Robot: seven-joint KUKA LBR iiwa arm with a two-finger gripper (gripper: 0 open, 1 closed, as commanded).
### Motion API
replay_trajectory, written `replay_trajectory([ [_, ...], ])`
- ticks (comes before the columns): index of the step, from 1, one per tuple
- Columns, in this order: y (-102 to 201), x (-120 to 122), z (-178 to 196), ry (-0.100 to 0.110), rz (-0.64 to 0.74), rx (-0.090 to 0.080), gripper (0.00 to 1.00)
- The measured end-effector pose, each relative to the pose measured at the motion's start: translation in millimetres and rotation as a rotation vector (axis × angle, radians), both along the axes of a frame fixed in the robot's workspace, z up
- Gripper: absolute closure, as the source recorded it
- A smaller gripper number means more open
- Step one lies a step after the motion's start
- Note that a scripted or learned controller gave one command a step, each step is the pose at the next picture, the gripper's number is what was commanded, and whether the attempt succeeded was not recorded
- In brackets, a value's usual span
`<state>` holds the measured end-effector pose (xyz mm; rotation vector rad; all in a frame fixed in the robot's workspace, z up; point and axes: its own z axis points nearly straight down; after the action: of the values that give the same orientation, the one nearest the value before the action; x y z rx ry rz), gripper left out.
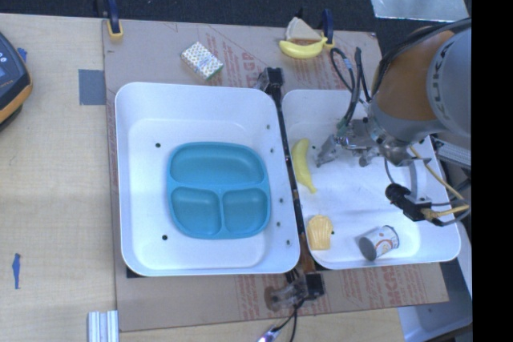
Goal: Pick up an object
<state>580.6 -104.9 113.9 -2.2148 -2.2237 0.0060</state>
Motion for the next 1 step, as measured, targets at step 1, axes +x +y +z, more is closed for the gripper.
replay_trajectory([
  [1,6.2,58.8,-22.4,0.018,-0.005,0.002,0.0],
])
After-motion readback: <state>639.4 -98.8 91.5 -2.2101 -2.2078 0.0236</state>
